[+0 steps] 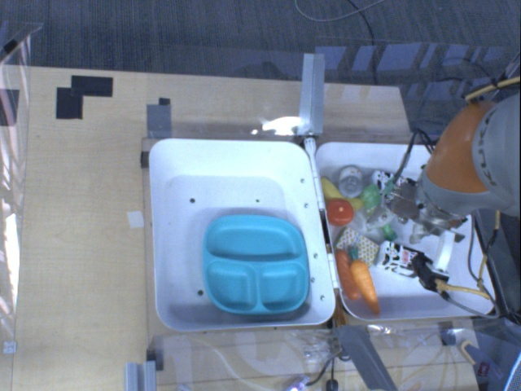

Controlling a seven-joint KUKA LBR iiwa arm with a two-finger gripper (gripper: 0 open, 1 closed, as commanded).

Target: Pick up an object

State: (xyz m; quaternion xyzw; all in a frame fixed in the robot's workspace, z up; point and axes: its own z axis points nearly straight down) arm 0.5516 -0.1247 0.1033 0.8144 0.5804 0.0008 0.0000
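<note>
The right bin (456,304) holds a pile of small items. Along its left side lie a yellow piece (330,188), a red tomato-like ball (340,212) and two orange carrots (358,279). Further back are a clear cup (350,179) and a green item (371,195). A patterned packet (358,244) and a black-and-white item (396,257) lie in the middle. My gripper (392,205) hangs low over the middle of this bin, right beside the green item, and the arm's grey wrist and orange band (452,157) hide what lies under it.
The left bin (175,218) holds a blue divided plate (256,263) in its front half. A metal post (312,88) stands at the back between the bins. Cables (456,287) trail across the right bin's front right corner.
</note>
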